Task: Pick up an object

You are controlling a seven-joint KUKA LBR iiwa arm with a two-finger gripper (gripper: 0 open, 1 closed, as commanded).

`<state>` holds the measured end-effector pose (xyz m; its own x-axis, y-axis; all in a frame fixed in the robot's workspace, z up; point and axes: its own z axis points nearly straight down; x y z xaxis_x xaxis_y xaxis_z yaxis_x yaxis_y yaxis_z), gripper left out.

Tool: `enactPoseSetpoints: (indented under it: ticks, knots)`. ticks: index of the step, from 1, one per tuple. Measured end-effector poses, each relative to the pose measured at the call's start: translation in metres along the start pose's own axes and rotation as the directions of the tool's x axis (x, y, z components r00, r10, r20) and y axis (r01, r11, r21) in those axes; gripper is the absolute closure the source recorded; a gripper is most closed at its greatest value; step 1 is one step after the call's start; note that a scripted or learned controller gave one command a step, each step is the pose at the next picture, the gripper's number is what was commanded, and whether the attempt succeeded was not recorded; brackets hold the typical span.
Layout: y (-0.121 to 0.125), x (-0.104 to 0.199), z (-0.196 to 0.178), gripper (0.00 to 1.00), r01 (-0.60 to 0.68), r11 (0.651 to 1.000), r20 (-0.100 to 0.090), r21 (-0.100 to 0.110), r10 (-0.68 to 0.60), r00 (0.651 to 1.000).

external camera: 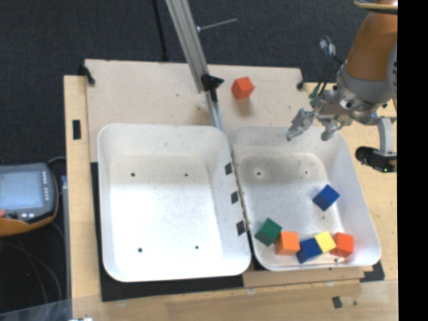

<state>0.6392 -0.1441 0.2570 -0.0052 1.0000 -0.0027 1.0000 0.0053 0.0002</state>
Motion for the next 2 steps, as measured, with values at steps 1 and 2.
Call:
enactPoseSetpoints:
  ticks: [1,2]
  knots:
    - [-0.069,0.013,-0.153,0.0,-0.001,1.0,0.0,-0.011,0.001,1.0]
    - [-0.115,0.052,-0.229,0.0,0.001,1.0,-0.002,-0.013,-0.001,1.0]
